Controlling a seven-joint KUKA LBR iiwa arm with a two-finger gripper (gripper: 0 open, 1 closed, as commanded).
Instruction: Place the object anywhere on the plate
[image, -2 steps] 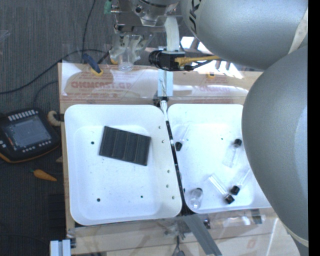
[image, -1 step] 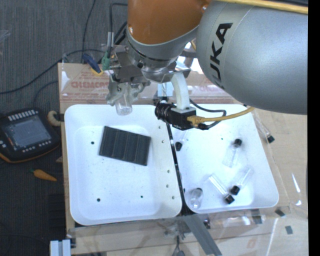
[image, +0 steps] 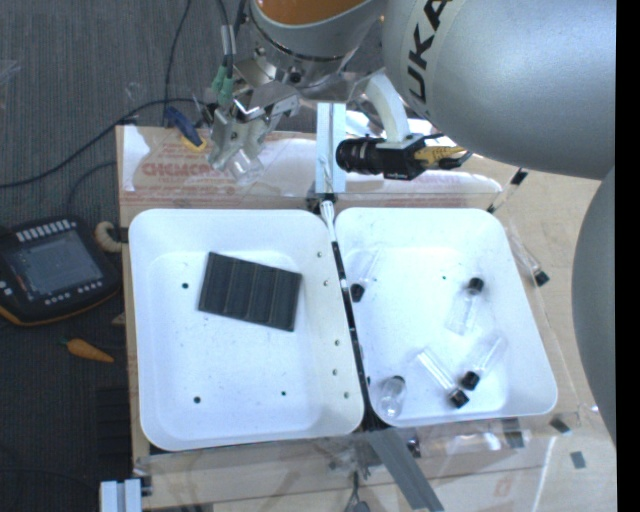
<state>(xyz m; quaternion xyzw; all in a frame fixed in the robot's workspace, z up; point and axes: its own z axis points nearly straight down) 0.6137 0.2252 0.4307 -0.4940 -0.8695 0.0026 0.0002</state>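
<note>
Below the gripper (image: 236, 150), the plate (image: 250, 291) lies in the left bin (image: 160, 400). A clear vial (image: 243, 160) seems pinched between its fingers; released here, it would miss the plate.

A robotics lab. A teach pendant (image: 52, 272) lies on carpet at nine o'clock. Loose cables (image: 180, 60) trail at eleven
</note>
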